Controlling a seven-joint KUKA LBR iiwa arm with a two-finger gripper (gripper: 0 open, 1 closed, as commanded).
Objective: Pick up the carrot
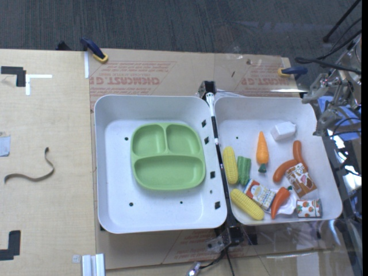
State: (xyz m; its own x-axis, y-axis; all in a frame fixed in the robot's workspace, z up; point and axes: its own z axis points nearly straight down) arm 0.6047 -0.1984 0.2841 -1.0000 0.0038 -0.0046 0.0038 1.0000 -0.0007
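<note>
Two white bins sit side by side on the bench. Nearest the camera in the right bin [322, 154], a corn cob [247, 204] lies along the front wall, with a small printed packet [261, 195], a red chili pepper [280, 201], and a juice carton [309, 208] beside it. Farther back lie another corn cob [230, 165], a green vegetable [244, 170], and two sausages [286, 169] next to a printed box [302, 180]. The carrot [262, 149] lies apart from these, tip pointing away, with open floor around it; a white block [283, 130] rests just beyond. The left bin [109, 171] holds a green divided plate [168, 156]. At the far right, the gripper [329, 99] hangs over the bin's rim, well apart from the carrot; whether its fingers are spread cannot be told.
</note>
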